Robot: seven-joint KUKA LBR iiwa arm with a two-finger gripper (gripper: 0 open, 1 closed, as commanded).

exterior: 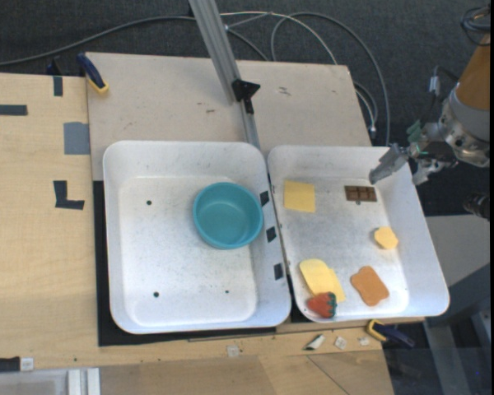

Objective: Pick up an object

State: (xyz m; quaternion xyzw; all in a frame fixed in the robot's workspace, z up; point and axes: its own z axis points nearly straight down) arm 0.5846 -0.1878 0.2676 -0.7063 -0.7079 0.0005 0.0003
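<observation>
The right bin (420,245) holds several small items. These are a pale yellow square (299,197), a brown chocolate-like bar (361,193), a small yellow chunk (385,238), a yellow block (319,276), an orange piece (369,285) and a red strawberry-like toy (321,305). A blue bowl (226,214) sits upright in the left bin (123,245). My gripper (405,168) hangs over the right bin's far right rim, just right of the brown bar and above it. It is open, with nothing between its fingers.
A slanted grey metal pole (222,48) comes down to the gap between the bins at the back. Black clips (272,235) line the shared rim. Cables (329,31) lie behind the bench. A blue-yellow clamp (93,73) sits at the back left.
</observation>
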